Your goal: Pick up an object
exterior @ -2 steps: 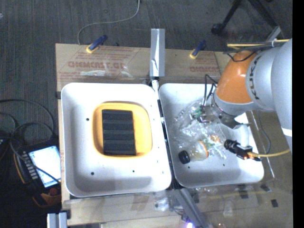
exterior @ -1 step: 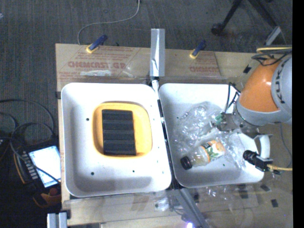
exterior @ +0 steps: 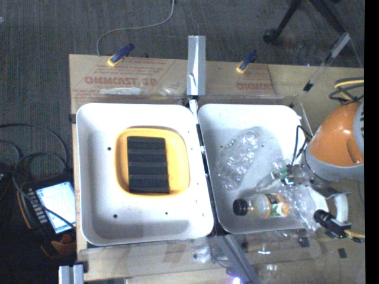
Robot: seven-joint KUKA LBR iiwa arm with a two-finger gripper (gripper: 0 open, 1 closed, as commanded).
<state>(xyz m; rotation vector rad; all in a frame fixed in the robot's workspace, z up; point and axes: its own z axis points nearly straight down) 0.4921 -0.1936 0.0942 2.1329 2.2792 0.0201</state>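
Lowest in the camera view, a small clear bottle (exterior: 262, 206) with a dark cap lies on its side on the floor of the right bin (exterior: 249, 114), near that bin's front wall, cap pointing toward the divider between the two bins. Crumpled clear plastic (exterior: 240, 155) sits behind it toward the middle of the same bin, and more of the clear wrap bunches up just beside the bottle's base at the bin's right side.

At the right edge the arm (exterior: 340, 144) reaches in, its orange band showing above the grey wrist, which hangs over the right rim of the right bin. Whether the jaws are wide or narrow I cannot tell; the clear wrap and the wrist cover that spot.

Over in the left bin (exterior: 95, 170), a yellow tray-like object (exterior: 180, 158) with a dark ribbed insert (exterior: 148, 164) lies flat near the centre, well apart from the bottle.

Both bins rest side by side on the tabletop (exterior: 118, 78), where two blue-and-yellow clamps (exterior: 120, 54) grip the far edge.
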